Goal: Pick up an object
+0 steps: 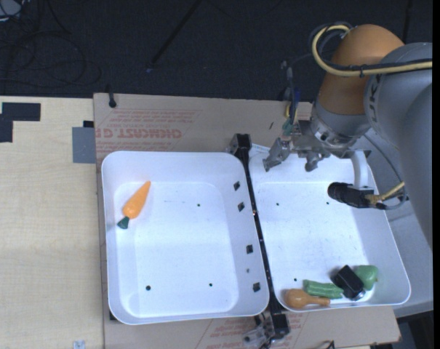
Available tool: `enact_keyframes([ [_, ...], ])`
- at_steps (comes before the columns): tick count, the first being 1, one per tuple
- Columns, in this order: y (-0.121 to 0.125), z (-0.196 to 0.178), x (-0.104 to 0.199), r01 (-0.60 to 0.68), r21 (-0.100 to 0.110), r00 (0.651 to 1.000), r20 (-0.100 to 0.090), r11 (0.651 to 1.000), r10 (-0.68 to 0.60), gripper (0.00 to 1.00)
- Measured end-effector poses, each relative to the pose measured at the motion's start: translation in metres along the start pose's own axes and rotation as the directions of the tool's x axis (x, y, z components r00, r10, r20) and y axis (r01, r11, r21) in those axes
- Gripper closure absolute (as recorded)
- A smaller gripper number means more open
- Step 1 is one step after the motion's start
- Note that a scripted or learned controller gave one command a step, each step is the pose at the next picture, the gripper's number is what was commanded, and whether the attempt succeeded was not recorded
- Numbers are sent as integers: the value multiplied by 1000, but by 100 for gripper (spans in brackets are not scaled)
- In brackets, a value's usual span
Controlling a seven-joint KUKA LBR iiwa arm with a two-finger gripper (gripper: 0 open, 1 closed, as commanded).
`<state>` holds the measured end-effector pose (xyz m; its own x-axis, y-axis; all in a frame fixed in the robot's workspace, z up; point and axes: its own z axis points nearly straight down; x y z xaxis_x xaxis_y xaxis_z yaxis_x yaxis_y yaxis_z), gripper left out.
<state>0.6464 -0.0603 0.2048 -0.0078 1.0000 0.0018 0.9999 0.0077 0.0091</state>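
The gripper [292, 157] hangs over the far rim of the right bin [383, 227], at that bin's upper left corner, close to the divider between the two bins. Its two fingers [272, 158] stand apart with nothing between them, so the jaws are released and bare. The grey arm [401, 86] with its orange band [354, 67] comes in from the right, above the bin's far edge.

The objects lie well apart from the jaws. In the right bin, a small cluster sits along the near edge at the bottom right corner: a black block [348, 281] lying against a green piece [366, 274], a green pod-like item [322, 289] just beside them, and an orange-tan pear-shaped item [304, 299] touching the near wall (the exact identity of these toys is hard to tell at this size). In the left bin [114, 267], a toy carrot [135, 201] lies tilted near the upper left corner, its green end pointing toward the near left, across the divider from the gripper.
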Motion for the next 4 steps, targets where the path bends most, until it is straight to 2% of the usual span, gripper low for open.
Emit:
enact_keyframes([
  [1, 1, -126, 37, -2, -4, 1000, 1, 1000, 2, 0],
  [2, 0, -144, 109, -1, 8, 1000, 0, 1000, 1, 0],
  [3, 0, -170, 219, 4, 8, 1000, -2, 1000, -4, 0],
  [4, -15, -173, 306, 1, 12, 1000, -1, 1000, -1, 0],
])
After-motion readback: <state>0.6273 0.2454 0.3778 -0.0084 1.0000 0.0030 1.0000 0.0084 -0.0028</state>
